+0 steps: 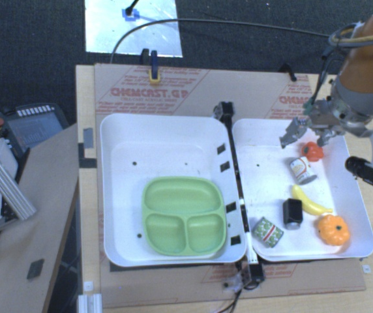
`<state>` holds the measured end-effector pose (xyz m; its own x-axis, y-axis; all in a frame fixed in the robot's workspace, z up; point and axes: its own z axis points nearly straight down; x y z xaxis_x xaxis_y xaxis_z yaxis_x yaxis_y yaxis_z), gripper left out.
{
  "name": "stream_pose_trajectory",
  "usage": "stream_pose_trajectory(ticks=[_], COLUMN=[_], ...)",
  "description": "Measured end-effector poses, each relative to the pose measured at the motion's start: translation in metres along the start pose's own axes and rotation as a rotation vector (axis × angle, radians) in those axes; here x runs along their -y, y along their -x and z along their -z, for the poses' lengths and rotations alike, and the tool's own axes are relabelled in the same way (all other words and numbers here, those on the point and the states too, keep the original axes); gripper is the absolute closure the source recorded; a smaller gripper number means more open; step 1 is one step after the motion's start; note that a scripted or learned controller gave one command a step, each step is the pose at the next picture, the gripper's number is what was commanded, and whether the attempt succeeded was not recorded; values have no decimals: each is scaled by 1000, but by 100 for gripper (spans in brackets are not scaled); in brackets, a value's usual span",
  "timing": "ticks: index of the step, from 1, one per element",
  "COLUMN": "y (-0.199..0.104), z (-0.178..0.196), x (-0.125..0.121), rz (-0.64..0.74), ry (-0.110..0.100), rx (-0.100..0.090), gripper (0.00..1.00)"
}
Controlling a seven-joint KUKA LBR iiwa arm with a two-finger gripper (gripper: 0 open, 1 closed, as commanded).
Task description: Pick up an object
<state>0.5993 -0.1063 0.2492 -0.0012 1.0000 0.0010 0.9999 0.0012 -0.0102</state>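
Note:
My gripper (308,134) hangs over the far part of the right bin (265,168), open, with its fingers spread and nothing between them. Just in front of it lies a small red tomato (313,151), close to the right finger. A white can (300,169) lies beside the tomato. Nearer the front are a yellow banana (311,201), a black block (293,212), an orange pumpkin (332,230) and a green-labelled can (267,232).
The left bin (128,149) holds a green divided plate (184,215) at its front. A black divider with clips (229,155) runs between the bins. The grey arm with its orange band (369,51) comes in from the upper right.

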Motion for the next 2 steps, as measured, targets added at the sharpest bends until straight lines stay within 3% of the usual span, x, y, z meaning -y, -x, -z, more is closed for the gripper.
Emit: stream_pose_trajectory(ticks=[1, 2], y=[0, -9], z=[7, -51], x=[-2, -1], rz=[2, 1], ry=[12, 7], rx=[2, 0], gripper=[0, 0])
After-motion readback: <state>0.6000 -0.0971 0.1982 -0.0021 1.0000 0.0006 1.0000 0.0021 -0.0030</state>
